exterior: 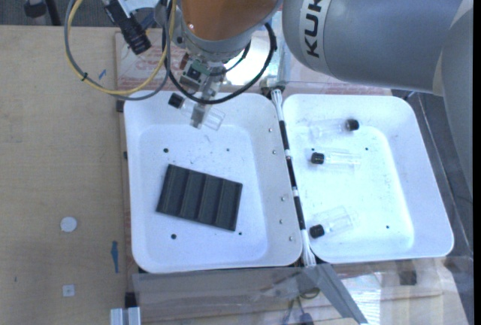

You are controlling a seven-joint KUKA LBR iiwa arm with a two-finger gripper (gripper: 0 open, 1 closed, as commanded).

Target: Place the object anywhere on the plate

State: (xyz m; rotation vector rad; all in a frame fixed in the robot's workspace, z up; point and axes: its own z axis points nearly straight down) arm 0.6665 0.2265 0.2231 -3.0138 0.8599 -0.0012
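- Nearest me, I see a capped clear vial [331,223] lying near the front of the right bin [432,241].
- In the left bin [143,256] a dark ribbed plate [200,197] lies flat, slightly skewed.
- Further back in the right bin, two more clear vials [335,159] [336,128] lie well apart from the plate.
- At the far rim of the left bin, the gripper [199,117] hangs with a clear vial [210,119] at its tip, beyond the plate; I cannot tell whether it grips.
- Beyond, looped cables [79,30] hang over the table [52,128].
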